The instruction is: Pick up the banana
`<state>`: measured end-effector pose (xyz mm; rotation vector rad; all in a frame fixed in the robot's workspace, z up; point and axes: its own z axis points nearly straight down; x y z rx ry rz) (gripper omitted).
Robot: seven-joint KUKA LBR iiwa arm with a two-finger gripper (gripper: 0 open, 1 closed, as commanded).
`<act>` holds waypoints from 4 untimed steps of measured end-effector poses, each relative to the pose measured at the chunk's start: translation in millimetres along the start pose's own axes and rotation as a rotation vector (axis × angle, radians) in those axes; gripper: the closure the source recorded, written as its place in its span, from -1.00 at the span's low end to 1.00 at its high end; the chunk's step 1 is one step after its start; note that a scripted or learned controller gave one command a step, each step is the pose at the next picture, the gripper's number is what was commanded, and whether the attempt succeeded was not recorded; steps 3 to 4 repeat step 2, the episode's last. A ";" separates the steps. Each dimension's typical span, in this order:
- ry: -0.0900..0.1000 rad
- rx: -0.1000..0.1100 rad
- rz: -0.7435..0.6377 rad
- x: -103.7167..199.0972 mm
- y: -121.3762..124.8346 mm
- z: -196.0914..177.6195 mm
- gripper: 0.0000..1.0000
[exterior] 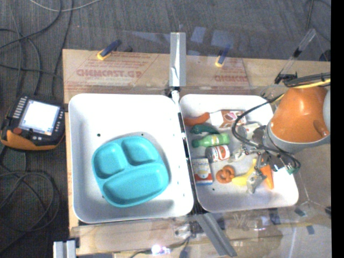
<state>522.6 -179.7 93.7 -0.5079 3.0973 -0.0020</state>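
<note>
Banana (244,177) lengthwise left-right beneath end effector (257,183)

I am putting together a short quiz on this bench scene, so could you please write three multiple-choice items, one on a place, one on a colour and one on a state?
1. Where does the divided tray lie?
A. In the left bin
B. In the right bin
C. On the floor

2. What colour is that tray?
A. Red
B. Turquoise blue
C. Black

3. How does the banana lie in relation to the gripper?
A. Lifted above the bench
B. On the floor of the right bin, close by the gripper
C. On the tray

Answers: 1 A, it sits on the floor of the left bin. 2 B, its three compartments are turquoise blue. 3 B, the yellow fruit rests on the floor of the right bin among the other items.
</note>
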 end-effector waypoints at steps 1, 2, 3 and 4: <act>0.003 -0.001 -0.023 14.8 7.0 -26.3 -1.00; -0.007 -0.001 0.171 10.7 -10.9 4.5 -1.00; -0.007 -0.001 0.171 10.7 -10.9 4.5 -1.00; -0.007 -0.001 0.171 10.7 -10.9 4.5 -1.00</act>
